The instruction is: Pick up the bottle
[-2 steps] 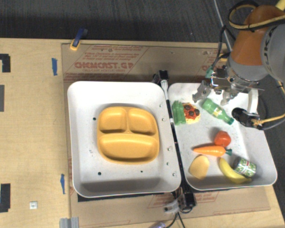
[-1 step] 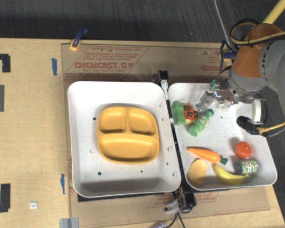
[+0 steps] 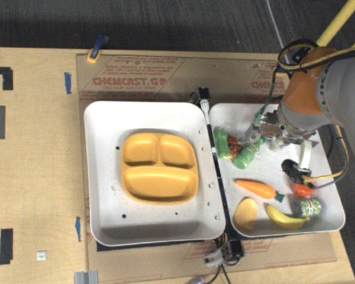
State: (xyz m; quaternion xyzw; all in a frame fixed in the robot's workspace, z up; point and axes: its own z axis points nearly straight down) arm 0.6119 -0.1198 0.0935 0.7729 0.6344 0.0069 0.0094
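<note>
gripper [image 3: 261, 136]: right bin [image 3: 334, 218], upper part, finger state cannot tell | bottle [image 3: 246, 157]: green, lying just below-left of gripper | carrot [image 3: 255, 188]: lower middle of bin

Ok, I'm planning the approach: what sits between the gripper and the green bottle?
In the camera view, a small green and red item lies between the gripper and the green bottle, close to both, in the right bin.

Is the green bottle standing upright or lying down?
Lying down: the green bottle rests on its side on the right bin floor, beside the gripper.
</note>
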